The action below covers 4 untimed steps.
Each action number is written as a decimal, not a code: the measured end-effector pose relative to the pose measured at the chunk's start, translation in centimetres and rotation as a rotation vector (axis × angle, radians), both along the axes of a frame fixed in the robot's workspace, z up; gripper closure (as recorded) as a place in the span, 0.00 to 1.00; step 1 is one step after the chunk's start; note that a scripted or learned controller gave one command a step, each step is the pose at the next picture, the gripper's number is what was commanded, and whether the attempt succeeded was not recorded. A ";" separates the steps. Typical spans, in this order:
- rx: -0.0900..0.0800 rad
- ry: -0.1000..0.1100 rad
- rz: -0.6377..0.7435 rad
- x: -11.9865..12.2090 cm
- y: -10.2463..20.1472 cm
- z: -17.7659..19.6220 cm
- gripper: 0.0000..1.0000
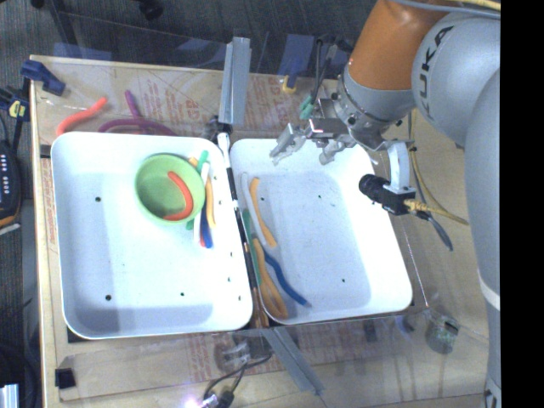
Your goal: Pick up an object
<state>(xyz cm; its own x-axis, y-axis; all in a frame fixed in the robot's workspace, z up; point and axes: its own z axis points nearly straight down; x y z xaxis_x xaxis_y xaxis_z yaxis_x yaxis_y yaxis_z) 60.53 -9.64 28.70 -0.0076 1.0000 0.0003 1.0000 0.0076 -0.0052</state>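
Closest pick looks like the orange strip (263,212) lying along the left side of the right bin (357,262), mid-frame. I'd guess it's light, bendy and a bit slick, so pinch it mid-length. A blue strip (285,283) and the bin wall crowd it. The tool (313,144) hangs spread open, holding nothing, over the bin's top edge. The green bowl (168,187) sits in the left bin (110,270).

Both bins are white: the left bin (85,296) holds a green bowl (167,187) crossed by an orange-red curved strip (183,195); beside the bowl lie yellow, blue and orange sticks (206,211). The arm's band (387,45) is orange.
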 end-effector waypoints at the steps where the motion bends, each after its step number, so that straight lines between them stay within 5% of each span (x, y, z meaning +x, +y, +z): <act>1: 0.001 0.000 0.360 4.2 2.4 -9.6 0.00; 2: -0.011 -0.032 0.415 4.6 0.3 -13.3 0.00; 3: -0.016 -0.032 0.464 4.5 -0.3 -14.1 0.00; 4: -0.022 -0.010 0.402 4.3 -1.9 -18.9 0.00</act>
